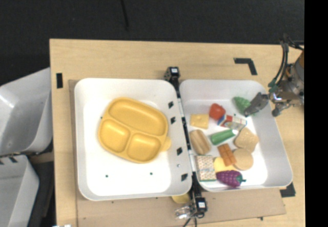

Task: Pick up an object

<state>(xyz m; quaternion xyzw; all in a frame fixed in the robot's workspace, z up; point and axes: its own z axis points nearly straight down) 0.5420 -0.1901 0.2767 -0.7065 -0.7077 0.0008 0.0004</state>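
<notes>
Approach phase — nothing lifted yet.
Left bin (82,169) carries the yellow divided plate (134,129); the right bin (277,167) is crowded with toy food — bun (200,142), red pepper (217,111), purple grapes (229,178). At its right rim hangs the end effector (258,103), near a green piece (242,102); whether it is spread, I cannot tell. Next: descend squarely over one item.

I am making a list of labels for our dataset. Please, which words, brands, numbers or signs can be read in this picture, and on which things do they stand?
No text can be read.
Small flat box with a red and white printed face in the right white plastic bin: print too blurred to read.
Flat pale packet with a checked pattern: pattern, no legible words.
</notes>
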